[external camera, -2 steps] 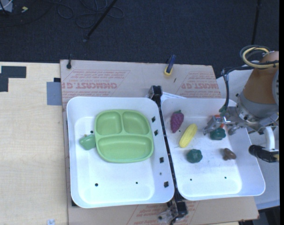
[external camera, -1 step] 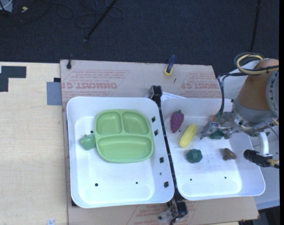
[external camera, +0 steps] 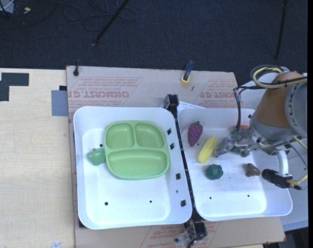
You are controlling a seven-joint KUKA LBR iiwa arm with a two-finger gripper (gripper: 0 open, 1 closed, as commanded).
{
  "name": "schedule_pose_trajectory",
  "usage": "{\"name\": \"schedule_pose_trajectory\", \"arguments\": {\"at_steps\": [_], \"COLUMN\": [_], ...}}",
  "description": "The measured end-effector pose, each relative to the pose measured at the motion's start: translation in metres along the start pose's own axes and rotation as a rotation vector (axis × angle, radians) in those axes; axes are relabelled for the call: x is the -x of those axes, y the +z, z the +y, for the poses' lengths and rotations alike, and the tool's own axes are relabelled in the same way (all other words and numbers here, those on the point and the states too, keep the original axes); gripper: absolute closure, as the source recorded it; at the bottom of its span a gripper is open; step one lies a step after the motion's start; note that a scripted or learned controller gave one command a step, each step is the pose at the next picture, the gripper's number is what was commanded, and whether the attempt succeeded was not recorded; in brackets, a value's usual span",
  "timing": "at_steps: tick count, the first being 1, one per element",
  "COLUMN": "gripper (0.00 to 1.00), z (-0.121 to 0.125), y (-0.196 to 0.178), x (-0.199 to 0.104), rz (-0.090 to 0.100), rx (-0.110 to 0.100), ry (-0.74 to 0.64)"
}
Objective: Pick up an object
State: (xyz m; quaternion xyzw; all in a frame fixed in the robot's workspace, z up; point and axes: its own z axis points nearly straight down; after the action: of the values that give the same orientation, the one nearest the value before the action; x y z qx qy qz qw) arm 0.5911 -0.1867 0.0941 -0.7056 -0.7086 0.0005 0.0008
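In the right bin (external camera: 239, 208) lie a purple grape-like toy (external camera: 195, 133), a yellow corn-like piece (external camera: 207, 149), a dark green lump (external camera: 214, 171) and a small brown piece (external camera: 251, 169). My gripper (external camera: 223, 149) reaches in low from the right. It sits just right of the yellow piece, above the dark green lump and left of the brown piece. Nothing shows as held in it.
The left bin (external camera: 125, 211) holds a light green divided plate (external camera: 136, 150) with a small green object (external camera: 95, 156) at its left edge. A black divider (external camera: 179, 159) runs between the bins. Cables and the arm's wrist (external camera: 275, 112) crowd the right bin's far right side.
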Motion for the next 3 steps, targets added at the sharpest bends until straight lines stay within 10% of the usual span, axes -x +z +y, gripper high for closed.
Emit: {"name": "schedule_pose_trajectory", "arguments": {"at_steps": [1, 3], "gripper": [1.0, 1.0], "z": [0.0, 0.006], "y": [-0.001, -0.081], "x": [0.0, 0.011], "rz": [0.002, 0.001], "rx": [-0.003, -0.003], "ry": [0.001, 0.005]}}
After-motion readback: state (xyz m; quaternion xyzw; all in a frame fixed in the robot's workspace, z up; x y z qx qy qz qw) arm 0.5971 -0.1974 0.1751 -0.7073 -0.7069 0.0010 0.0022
